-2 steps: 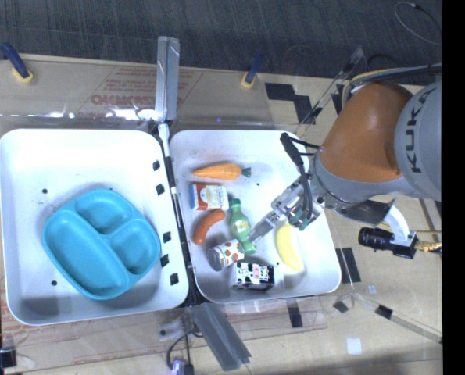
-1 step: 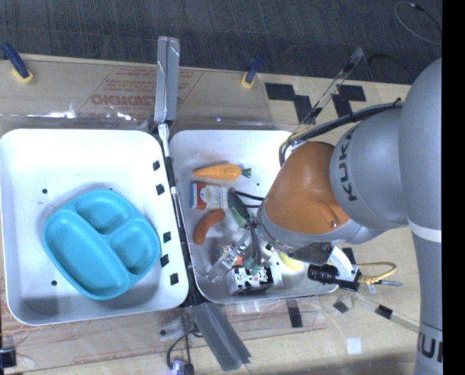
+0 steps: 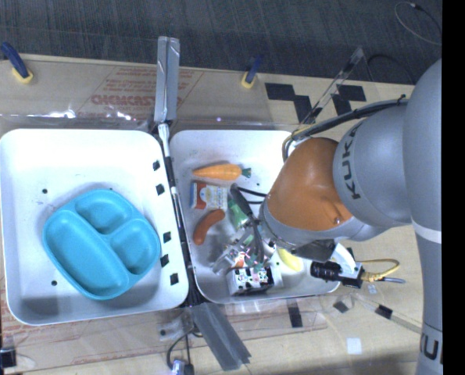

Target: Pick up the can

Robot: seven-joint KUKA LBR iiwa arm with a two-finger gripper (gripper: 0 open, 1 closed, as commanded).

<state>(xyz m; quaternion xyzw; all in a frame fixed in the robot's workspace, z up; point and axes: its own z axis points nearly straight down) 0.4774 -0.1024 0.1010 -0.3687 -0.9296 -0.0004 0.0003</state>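
Camera view: gripper (image 3: 246, 266) low in right bin (image 3: 216, 141) (cluttered).

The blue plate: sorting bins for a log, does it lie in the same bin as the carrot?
No, the blue plate lies in the left bin, the carrot in the right bin.

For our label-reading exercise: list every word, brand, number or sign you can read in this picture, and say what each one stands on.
"KUKA": dark letters on the grey arm, read sideways.
Red printing on the cardboard sheet behind the bins: too blurred to read.
Packet in the right bin: print too small to read.
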